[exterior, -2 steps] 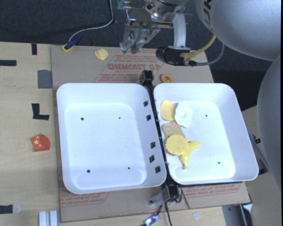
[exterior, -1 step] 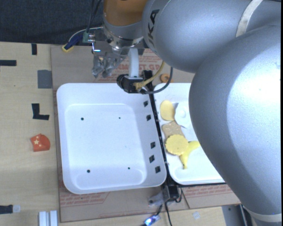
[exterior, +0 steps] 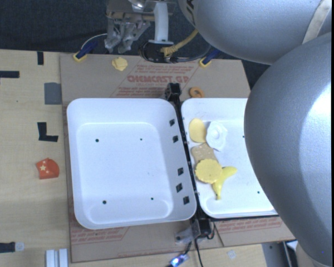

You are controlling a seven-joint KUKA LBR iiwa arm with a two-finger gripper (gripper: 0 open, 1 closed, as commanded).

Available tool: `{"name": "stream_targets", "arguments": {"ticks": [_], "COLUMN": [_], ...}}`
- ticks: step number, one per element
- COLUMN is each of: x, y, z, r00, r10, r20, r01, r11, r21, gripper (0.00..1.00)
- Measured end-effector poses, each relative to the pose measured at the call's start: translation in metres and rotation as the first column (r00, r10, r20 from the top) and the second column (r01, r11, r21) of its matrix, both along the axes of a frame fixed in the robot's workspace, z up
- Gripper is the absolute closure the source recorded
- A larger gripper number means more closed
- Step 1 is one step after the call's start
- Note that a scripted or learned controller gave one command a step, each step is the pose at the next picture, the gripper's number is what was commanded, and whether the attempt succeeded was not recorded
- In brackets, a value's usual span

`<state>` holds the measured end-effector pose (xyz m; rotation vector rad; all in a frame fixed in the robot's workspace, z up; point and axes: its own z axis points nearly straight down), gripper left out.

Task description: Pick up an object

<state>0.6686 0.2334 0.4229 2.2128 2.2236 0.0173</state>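
Yellow round objects point(exterior: 207, 170) lie clustered in the right bin point(exterior: 234, 207), hard against its left wall, well apart from the gripper point(exterior: 122, 38), which hangs at about ten o'clock from them, beyond the bins' far edge. The grey arm point(exterior: 289, 110), smooth and rounded, covers the bin's right part. The left bin point(exterior: 78, 166) is glossy white plastic with rounded corners. Among the cluster are a crumpled white piece point(exterior: 217, 135) and a tan block point(exterior: 200, 152). The gripper's metal fingers hold nothing visible; how far they part I cannot tell. A small yellow lump point(exterior: 119, 64) lies on cardboard at six o'clock beneath them.
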Motion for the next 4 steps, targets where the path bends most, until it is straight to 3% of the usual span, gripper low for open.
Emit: {"name": "stream_targets", "arguments": {"ticks": [1, 2, 3, 4], "x": [-0.001, -0.118, -0.092, -0.124], "y": [0.001, 0.0, 0.0, -0.001], "z": [0.121, -0.051, 0.07, -0.119], "r00": [1.0, 0.999, 1.0, 1.0], "r10": [0.0, -0.001, -0.001, -0.004], "r20": [0.002, -0.034, 0.0, -0.031], "r01": [0.0, 0.0, 0.001, 0.003], "r11": [1.0, 1.0, 1.0, 1.0], "r21": [0.0, -0.012, 0.0, -0.013], "gripper": [1.0, 1.0, 1.0, 1.0]}}
